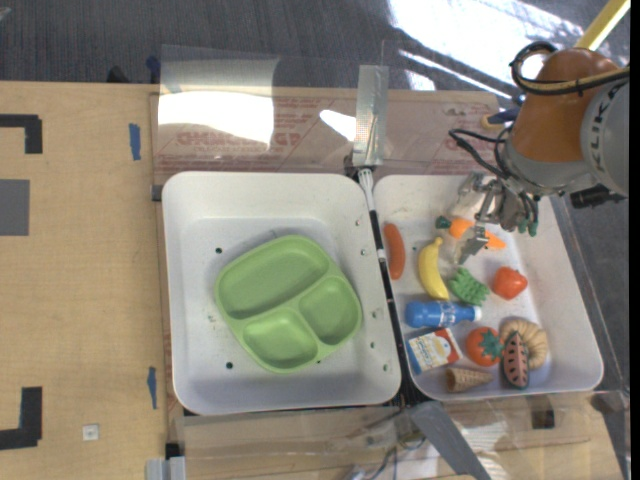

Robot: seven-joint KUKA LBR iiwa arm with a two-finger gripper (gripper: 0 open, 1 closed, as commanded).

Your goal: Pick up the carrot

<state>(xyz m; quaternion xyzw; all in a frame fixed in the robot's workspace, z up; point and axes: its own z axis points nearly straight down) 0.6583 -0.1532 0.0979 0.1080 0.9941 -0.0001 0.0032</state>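
The carrot (460,227) lies in the right bin (585,328), up toward its twelve o'clock end, a small orange piece right under the claw (492,230). The claw hangs over it, with metal parts touching or nearly touching the orange, but whether it is spread or closed I cannot tell from here; everything is tangled with cables and shadow. I would not call the carrot held.

Around it, at six o'clock from the carrot, sits a yellow banana (432,270), then a green leafy toy (468,288) and a blue bottle (441,314). At four o'clock is an orange-red pepper-like toy (509,283). A red sausage (395,250) lies along the bin's nine o'clock wall. Down at the six o'clock end are a small carton (433,349), a tomato (484,345), an ice cream cone (466,377) and a bread-like piece (523,348).

The left bin (190,268) holds a green divided plate (288,301). Both bins sit on the counter (70,268).

As I judge it, the reach is done and the claw is at the carrot; closing firmly and lifting remain.
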